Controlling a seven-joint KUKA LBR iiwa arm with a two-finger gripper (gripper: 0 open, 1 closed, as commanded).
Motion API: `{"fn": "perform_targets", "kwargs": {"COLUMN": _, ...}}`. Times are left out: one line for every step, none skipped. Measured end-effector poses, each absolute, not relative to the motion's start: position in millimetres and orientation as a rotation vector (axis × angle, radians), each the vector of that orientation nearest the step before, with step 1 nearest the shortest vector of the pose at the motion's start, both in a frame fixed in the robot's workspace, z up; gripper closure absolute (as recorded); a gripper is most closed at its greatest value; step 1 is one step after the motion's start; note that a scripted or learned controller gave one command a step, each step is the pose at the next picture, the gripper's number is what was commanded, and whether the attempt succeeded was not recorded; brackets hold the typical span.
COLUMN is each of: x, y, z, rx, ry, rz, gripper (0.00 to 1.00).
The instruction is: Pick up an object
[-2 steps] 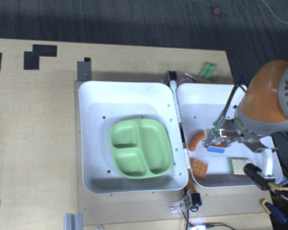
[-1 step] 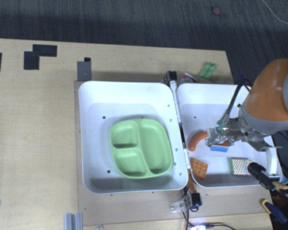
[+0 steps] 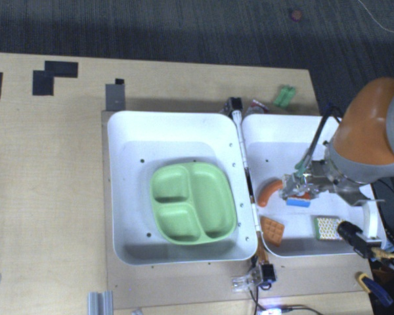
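On the bench (image 3: 46, 195) stood two shallow white bins side by side. The left bin (image 3: 128, 169) held a green divided tray (image 3: 194, 202), lying flat near its middle. The right bin (image 3: 276, 143) held several small things: an orange sausage-shaped piece (image 3: 270, 192) near its left wall, a waffle-like square (image 3: 272, 228) towards its near left corner, a speckled square pad (image 3: 326, 227) further right, and a small blue block (image 3: 298, 202) between them.

The arm (image 3: 374, 136) reached in from the right, and the claw (image 3: 301, 186) was low inside the right bin, just beside the orange piece and directly over the blue block. Whether it touched either could not be established. The claw's state could not be determined (the metal parts there ran together at this angle), and nothing was seen clearly gripped.

Assessment of progress: the approach appeared complete, with the claw down among the candidates. The grasp itself was unconfirmed, and the lift remained to be done. Every object in the right bin rested on the bin floor, so no pick could be credited at this moment. The blue block seemed the likeliest target, given its position beneath the claw.
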State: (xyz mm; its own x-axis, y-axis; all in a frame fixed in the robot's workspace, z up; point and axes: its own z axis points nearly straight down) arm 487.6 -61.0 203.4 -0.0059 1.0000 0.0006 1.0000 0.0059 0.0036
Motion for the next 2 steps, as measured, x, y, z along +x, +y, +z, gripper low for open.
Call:
{"fn": "perform_targets", "kwargs": {"x": 487.4, "y": -64.4, "z": 203.0, "rx": 2.216, "ry": 2.224, "rz": 0.004, "gripper": 1.00}}
{"fn": "perform_targets", "kwargs": {"x": 487.3, "y": -70.7, "z": 202.9, "rx": 2.217, "ry": 2.223, "rz": 0.004, "gripper": 1.00}}
